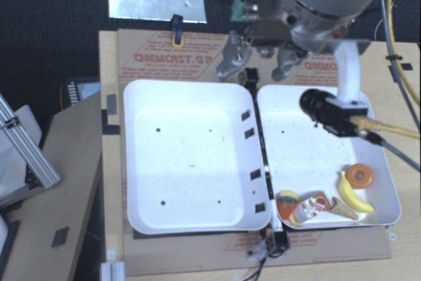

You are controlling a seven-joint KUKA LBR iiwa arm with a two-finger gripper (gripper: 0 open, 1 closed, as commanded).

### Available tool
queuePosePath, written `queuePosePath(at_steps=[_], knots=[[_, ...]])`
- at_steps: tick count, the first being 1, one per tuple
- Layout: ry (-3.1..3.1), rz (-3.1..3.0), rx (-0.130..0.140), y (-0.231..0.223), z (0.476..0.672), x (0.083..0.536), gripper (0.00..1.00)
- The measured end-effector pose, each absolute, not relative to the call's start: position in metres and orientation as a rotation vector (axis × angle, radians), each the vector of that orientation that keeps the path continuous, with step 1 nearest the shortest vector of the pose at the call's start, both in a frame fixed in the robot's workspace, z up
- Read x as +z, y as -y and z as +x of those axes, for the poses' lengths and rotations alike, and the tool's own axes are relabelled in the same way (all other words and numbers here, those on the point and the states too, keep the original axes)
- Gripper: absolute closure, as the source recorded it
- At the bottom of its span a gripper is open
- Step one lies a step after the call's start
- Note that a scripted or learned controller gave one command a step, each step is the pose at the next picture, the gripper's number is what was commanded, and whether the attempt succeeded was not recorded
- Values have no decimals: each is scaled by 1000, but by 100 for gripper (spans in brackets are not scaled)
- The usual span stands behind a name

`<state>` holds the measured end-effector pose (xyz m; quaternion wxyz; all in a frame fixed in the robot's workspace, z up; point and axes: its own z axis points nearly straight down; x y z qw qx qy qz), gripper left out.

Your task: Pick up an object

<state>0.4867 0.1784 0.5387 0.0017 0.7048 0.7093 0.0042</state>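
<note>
- Our pincer (258,66) hangs spread and empty above the far rim of the right bin (296,141).
- We judge the approach not begun: banana (353,194) lies in that bin's near corner, so next we must travel there and descend.

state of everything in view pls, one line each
hand: open, holding nothing, above the bins' far edge
left bin: nothing in it
right bin: toys clustered in its near corner
banana: lying flat by the right wall
orange ring: lying flat, touching the banana's far end
packet: lying flat between the tomato-like toy and the banana
</note>
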Motion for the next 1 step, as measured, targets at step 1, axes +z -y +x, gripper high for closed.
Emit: queuePosePath(at_steps=[1], knots=[[-2232, 2209, 9, -178, 487, 547, 100]])
